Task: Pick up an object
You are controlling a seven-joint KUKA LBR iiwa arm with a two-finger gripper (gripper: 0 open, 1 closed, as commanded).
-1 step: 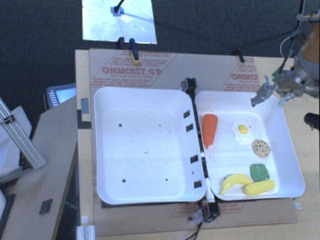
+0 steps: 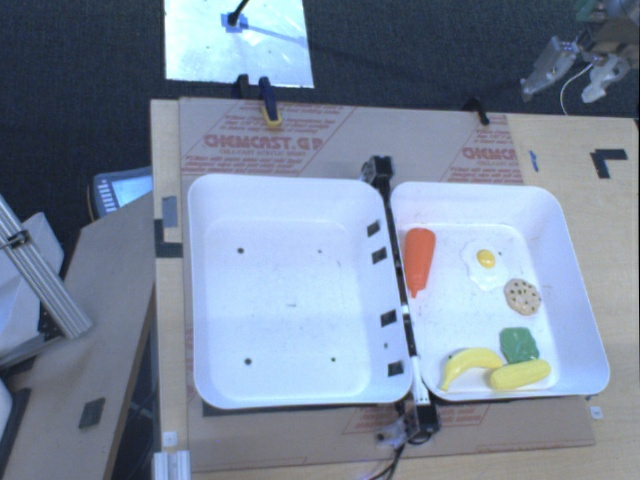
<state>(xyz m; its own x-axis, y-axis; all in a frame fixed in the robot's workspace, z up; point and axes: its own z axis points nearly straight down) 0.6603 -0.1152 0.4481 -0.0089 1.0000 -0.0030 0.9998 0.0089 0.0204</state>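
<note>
The right bin (image 2: 560, 218) holds an orange carrot (image 2: 417, 259) near its left wall, a fried egg (image 2: 485, 263), a round cookie (image 2: 521, 295), a green piece (image 2: 518, 343), a curved yellow banana (image 2: 468, 364) and a second yellow piece (image 2: 520, 373) at the front. My gripper (image 2: 573, 76) hangs high at the top right, beyond the bench's far edge and well away from the bins. Its two pale fingers (image 2: 545, 68) are spread apart with nothing between them.
The left bin (image 2: 200, 268) sits beside the right one, joined by a black clipped divider (image 2: 390, 268). A shiny metal sheet (image 2: 238, 28) lies beyond the bench. A yellow-blue clamp (image 2: 268, 103) stands at the far edge. An aluminium rail (image 2: 40, 278) lies at left.
</note>
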